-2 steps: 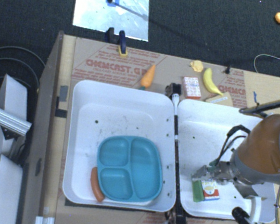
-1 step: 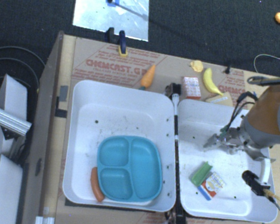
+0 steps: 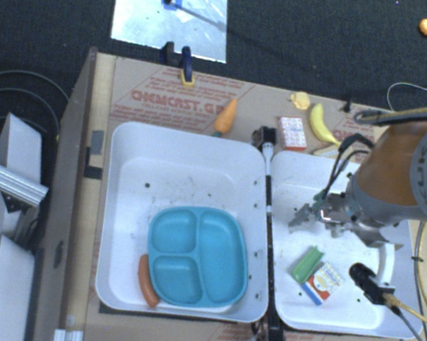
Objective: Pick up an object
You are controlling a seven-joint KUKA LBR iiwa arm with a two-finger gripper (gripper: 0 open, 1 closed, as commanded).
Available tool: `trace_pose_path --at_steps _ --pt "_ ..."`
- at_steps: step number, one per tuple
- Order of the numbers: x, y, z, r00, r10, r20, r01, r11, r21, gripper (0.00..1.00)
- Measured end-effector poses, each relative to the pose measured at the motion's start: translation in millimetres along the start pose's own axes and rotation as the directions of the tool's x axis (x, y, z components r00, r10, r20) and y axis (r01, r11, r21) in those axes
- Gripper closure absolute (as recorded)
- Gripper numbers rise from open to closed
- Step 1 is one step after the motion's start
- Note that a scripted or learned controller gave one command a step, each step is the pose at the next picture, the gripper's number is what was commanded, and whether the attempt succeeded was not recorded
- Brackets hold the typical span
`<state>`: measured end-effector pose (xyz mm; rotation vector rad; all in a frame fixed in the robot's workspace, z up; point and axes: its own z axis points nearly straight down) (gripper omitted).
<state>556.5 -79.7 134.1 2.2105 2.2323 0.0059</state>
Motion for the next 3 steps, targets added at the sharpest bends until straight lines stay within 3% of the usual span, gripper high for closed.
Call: trace_pose_path --at_steps 1,2,3 --pt "-21 -53 51 1.0 0.013 0.002 -0.013 1.0 0.005 0.0" --pt "-32 86 48 1.0 0.001 0.006 -0.001 1.0 -0.013 0.0" --pt "13 -35 -54 1.0 0.008 0.0 -0.008 1.0 0.003 0.0"
